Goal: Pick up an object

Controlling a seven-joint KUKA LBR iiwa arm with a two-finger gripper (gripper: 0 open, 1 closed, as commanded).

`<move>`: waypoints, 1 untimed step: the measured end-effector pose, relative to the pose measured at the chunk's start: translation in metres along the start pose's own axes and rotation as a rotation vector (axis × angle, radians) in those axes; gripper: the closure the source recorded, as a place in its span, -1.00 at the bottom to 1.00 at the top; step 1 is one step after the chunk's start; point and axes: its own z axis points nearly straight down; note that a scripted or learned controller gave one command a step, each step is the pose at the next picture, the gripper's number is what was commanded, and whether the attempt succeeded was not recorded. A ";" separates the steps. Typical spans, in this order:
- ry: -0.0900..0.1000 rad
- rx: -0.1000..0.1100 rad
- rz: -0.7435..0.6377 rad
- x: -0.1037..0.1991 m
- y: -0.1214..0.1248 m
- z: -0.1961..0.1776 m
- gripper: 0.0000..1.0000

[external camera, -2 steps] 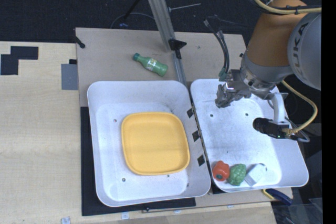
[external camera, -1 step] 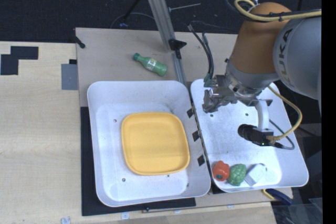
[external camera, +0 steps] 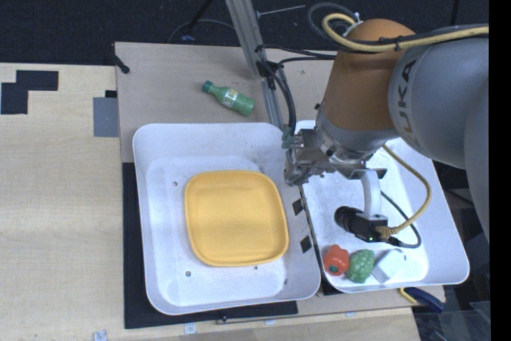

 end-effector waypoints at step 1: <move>0.000 0.000 0.001 0.046 -0.015 0.010 1.00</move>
